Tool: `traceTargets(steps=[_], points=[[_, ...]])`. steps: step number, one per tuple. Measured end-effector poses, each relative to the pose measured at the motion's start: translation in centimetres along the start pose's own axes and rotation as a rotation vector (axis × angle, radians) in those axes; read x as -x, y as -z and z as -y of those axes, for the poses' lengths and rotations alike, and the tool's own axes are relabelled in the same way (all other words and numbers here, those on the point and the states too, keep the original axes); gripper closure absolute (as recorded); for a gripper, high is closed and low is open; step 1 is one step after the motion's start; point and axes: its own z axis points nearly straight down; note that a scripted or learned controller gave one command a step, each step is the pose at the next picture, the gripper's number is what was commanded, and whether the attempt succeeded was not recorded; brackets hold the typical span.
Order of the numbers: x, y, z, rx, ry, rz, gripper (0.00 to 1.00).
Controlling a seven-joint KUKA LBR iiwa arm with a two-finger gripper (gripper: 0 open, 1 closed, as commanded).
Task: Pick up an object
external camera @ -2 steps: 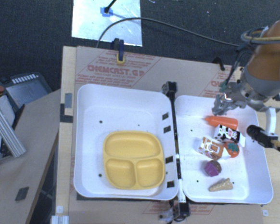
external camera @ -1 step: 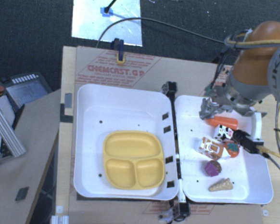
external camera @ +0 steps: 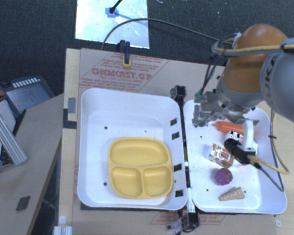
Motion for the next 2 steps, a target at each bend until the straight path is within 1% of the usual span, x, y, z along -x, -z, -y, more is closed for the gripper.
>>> traceTargets(steps=[1, 2], points=[[-4.0, -0.9, 1.6, -0.001, -0.003, 0.001, 1.00], [-9.5, -1.6, 4.0, -0.002, 0.000, 0.000, 1.00]])
